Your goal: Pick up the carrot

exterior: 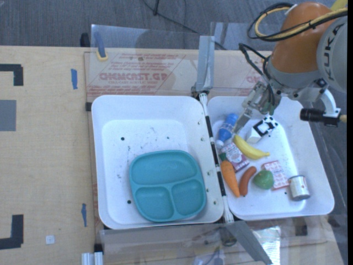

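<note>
You can read very little here. Red print covers the clear sheet (144, 73) lying on the table (41, 148) above the bins, but it reads reversed and too faint to make out. Part of the maker's lettering shows on the grey arm (309, 43) at the right edge of the frame, cut off by the border. The small packet (277, 175) in the right bin (317, 200) carries red marks that are too small to read, as does the label on the plastic bottle (226, 130).

The claw (249, 114) hangs over the upper part of the right bin, just above the bottle and the banana (249, 147). Its tips blur into the clutter beneath, so you cannot tell whether they are apart or together.

The carrot (230, 178) lies in the lower left of the right bin, close against the dividing wall, its length running top to bottom. A red chilli-like piece (246, 180) lies just beside it on the right, and a green round item (264, 179) sits next to that. A metal can (298, 186) rests on its side near the bin's lower right. A black-and-white cube (265, 126) sits right of the claw.

The left bin (107, 148) holds a teal divided tray (166, 185).
</note>
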Tool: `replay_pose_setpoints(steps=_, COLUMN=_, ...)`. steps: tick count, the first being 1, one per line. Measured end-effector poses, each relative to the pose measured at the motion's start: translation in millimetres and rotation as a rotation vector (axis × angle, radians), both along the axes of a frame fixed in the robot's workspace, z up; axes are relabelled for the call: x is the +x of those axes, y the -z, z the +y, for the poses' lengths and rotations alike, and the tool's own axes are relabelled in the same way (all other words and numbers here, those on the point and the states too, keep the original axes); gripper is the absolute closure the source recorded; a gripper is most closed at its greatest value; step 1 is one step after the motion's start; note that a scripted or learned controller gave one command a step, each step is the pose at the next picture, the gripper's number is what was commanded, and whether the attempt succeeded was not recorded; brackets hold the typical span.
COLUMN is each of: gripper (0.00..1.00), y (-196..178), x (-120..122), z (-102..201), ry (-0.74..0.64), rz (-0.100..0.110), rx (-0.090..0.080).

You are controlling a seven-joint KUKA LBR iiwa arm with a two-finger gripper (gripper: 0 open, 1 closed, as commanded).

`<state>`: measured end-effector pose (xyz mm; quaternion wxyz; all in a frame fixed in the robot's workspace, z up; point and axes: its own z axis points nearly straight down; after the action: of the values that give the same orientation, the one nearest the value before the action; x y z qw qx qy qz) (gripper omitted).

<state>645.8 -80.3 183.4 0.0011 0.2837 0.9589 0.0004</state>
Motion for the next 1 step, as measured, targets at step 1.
replay_pose_setpoints(steps=1, gripper=0.0, y=0.9, x=-72.9, z=11.5, ry=0.011, rz=0.005, rx=0.001)
